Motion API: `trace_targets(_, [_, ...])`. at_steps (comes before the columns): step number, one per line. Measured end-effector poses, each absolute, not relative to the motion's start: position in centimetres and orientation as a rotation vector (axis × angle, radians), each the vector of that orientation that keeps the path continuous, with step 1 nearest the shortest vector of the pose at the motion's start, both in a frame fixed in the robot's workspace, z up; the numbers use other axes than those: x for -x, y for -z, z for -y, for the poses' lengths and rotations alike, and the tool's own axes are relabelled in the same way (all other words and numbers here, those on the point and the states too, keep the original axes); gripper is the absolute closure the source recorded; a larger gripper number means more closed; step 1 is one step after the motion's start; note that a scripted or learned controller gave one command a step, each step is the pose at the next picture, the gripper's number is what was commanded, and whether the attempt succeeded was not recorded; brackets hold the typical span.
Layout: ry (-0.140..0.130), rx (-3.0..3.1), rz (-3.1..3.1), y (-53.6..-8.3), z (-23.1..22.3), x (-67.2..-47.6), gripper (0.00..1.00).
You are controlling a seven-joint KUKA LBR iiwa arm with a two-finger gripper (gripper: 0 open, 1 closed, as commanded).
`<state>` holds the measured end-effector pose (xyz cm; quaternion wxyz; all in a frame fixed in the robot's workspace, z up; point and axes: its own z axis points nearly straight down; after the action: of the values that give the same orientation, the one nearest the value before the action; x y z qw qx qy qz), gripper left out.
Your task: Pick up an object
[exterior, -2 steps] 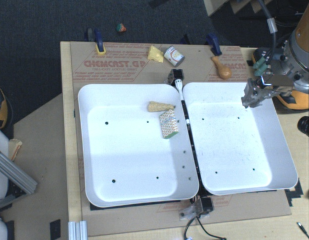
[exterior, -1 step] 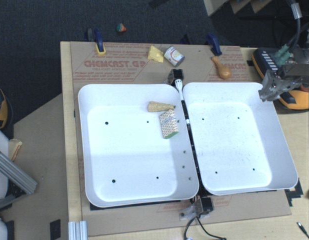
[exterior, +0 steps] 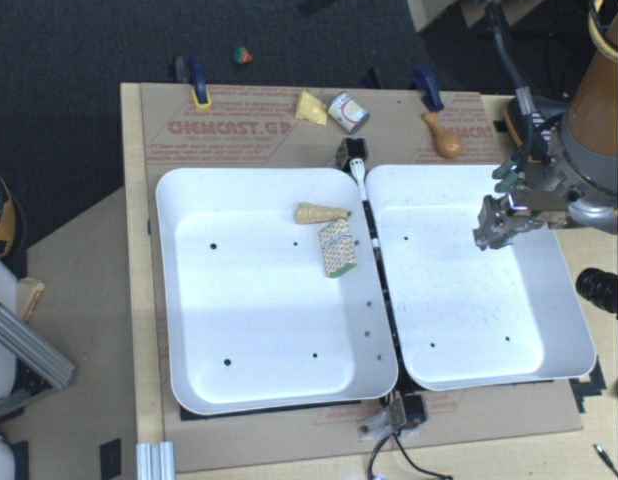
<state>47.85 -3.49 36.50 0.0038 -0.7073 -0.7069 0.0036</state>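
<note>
You could read red print on the brown protective sheet (exterior: 239, 126) that covered the board under the two bins: "CHEMCAST" followed by what looked like "G P", running along the far edge behind the left bin. The same red lettering repeated on that sheet behind the right bin, but there a wooden piece and a clamp covered most of it, so you could not make out whole words. The small packets carried printing too fine to read.

A robotics lab. Two shallow white plastic bins (exterior: 189, 268) sit on a protective-film-covered table (exterior: 249, 126) held by blue clamps (exterior: 197, 80). Loose black cables (exterior: 399, 448) trail over dark carpet (exterior: 89, 28).
</note>
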Motion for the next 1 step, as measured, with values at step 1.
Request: trace_targets(1, [0.002, 2.235, 2.218, -39.00, 10.54, -47.93, 1.00])
